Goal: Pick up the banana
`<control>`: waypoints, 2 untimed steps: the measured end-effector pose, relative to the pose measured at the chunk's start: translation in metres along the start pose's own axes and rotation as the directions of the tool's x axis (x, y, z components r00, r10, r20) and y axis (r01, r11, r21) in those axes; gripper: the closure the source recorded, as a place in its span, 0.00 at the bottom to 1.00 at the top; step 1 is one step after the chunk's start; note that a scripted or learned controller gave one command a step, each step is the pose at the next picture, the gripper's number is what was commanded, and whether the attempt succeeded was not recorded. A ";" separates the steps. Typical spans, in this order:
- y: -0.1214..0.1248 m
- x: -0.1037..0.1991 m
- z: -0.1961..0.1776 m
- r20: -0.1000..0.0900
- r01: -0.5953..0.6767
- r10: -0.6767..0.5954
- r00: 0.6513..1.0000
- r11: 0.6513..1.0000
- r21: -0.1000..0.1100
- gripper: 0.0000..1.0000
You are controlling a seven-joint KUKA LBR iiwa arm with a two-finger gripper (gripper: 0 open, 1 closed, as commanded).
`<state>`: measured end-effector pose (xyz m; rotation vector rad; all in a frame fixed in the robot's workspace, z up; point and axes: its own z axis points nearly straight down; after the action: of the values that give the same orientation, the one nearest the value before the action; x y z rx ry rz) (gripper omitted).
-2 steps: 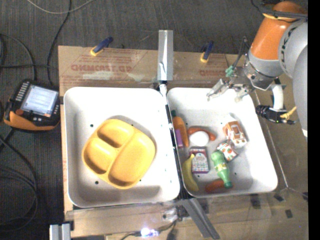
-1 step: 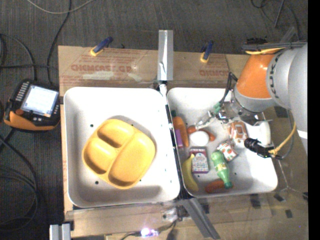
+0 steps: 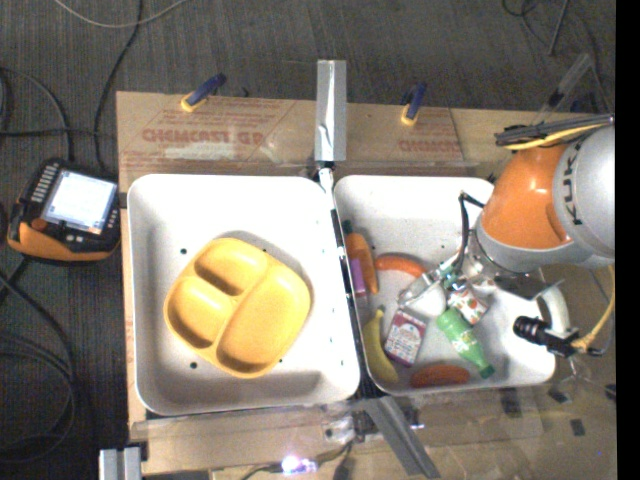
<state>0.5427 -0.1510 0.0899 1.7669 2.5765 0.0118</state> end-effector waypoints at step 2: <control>0.104 0.084 -0.097 -0.004 0.147 -0.147 0.989 0.989 0.006 0.00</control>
<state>0.6075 -0.0343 0.1882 1.5753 2.7046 0.0051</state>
